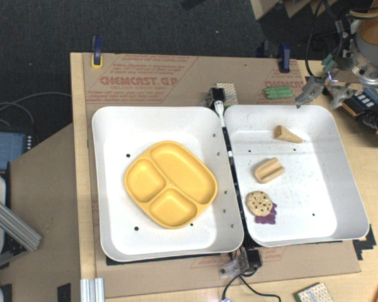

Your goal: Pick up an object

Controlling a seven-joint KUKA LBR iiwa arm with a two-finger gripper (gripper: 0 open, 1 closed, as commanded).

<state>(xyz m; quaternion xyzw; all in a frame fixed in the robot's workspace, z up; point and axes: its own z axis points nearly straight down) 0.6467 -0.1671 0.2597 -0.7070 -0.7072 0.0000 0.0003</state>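
Two white bins sat side by side on the tabletop (176, 74). The left bin (110, 168) held a yellow divided plate (170, 183); the right bin (321, 175) held a tan wedge (287, 134), a bread-like roll (268, 169) and a cookie (259, 202) lying on a purple scrap (269, 215). The end effector (309, 92) hung at the right bin's far rim, well apart from all three. Whether it was spread or pressed together, I could not tell; it was small and blurred. A good try would probably centre over the roll, which lay apart from its neighbours.

The counter (176, 74) is brown board with red print; two white bins lie on it side by side, left bin (107, 168) and right bin (340, 168); a green object (278, 93) lies near its back edge.
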